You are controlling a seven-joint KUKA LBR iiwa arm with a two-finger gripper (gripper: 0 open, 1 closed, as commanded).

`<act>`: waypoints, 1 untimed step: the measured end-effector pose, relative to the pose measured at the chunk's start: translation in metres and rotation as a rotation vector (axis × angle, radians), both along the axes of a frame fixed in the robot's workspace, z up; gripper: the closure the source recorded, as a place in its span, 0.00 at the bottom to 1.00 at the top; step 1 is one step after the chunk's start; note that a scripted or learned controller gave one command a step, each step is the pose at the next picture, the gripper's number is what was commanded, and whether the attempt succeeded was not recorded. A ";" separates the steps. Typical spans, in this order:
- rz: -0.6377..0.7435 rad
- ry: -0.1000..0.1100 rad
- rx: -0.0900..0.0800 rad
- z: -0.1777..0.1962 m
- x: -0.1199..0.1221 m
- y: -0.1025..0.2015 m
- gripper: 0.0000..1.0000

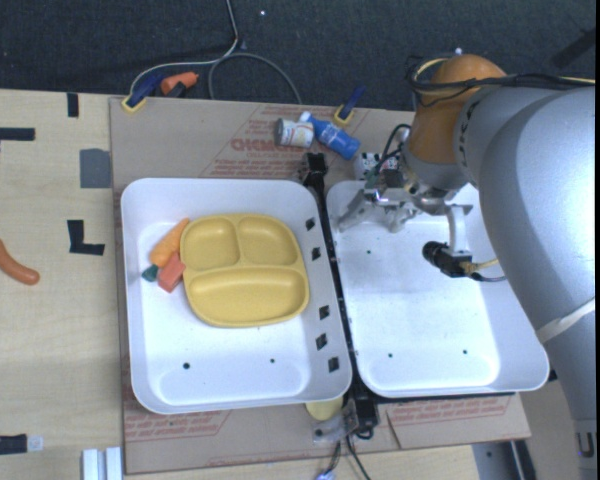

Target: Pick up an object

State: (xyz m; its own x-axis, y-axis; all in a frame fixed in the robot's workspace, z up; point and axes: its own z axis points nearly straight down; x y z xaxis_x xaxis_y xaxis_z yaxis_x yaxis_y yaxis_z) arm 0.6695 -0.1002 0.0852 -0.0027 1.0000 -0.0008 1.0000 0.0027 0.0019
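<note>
**Arm low over the right bin, pickable objects in the left**

The yellow plastic divided tray [245,268] lies in the middle of the left white bin [155,368], with an orange carrot-shaped toy [168,242] and a small red-orange piece [170,274] touching its left edge. The right white bin [430,353] sits just beside it, centre right of the frame. The end effector [385,203] hangs over that bin's upper left corner; whether it is apart or together, I cannot tell, and nothing shows in it. The step looks like the approach, with no grasp made. The next move probably calls for crossing left toward the tray or toys. On the wooden worktop [40,188], far left, lies an orange sausage-shaped toy [12,261].
</note>
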 end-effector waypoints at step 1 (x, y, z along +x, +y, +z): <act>0.000 -0.001 -0.001 0.010 0.000 0.000 1.00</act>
